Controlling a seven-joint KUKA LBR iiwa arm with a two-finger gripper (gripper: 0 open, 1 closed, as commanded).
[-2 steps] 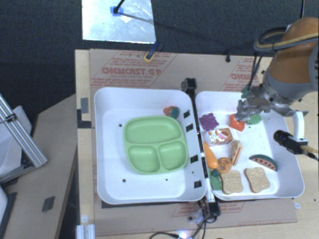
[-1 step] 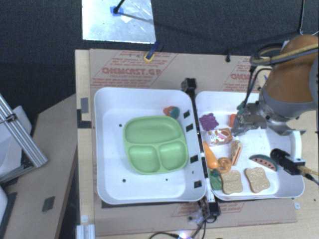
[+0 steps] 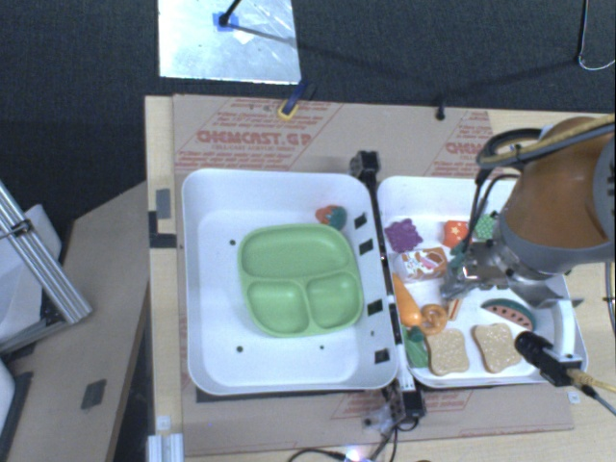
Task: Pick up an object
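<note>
- Toy food, right bin [image 3: 568, 327]: a loose assortment lies around the end effector [image 3: 460, 279], which hangs low over the bin's middle.
- Packet with a pink-and-white label [image 3: 422, 262]: just left of the end effector, at or touching its tip.
- Orange ring-shaped piece [image 3: 433, 318]: just below the end effector, toward the camera.
- Carrot [image 3: 406, 301]: left and below, along the bin's left wall.
- Purple grape cluster [image 3: 403, 233]: up and to the left.
- Red-orange piece [image 3: 455, 231] and green piece [image 3: 484, 226]: just above the end effector, side by side.
- Two toast slices [image 3: 448, 351] [image 3: 496, 346]: below, near the bin's front wall.
- Watermelon slice [image 3: 506, 311]: below and to the right.
- Dark green piece [image 3: 416, 346]: lower left, beside the left toast slice.
- End effector state: cannot tell whether its fingers are apart or together; no item is visibly between them.
- Arm [image 3: 553, 205]: grey, orange band, rising up and right from the end effector.
- Left bin [image 3: 207, 287]: well to the left, holding a green divided plate [image 3: 298, 279] and a small red-and-teal item [image 3: 331, 216] at its back right.
- Table [image 3: 106, 258]: carries both bins on printed cardboard [image 3: 255, 133].
</note>
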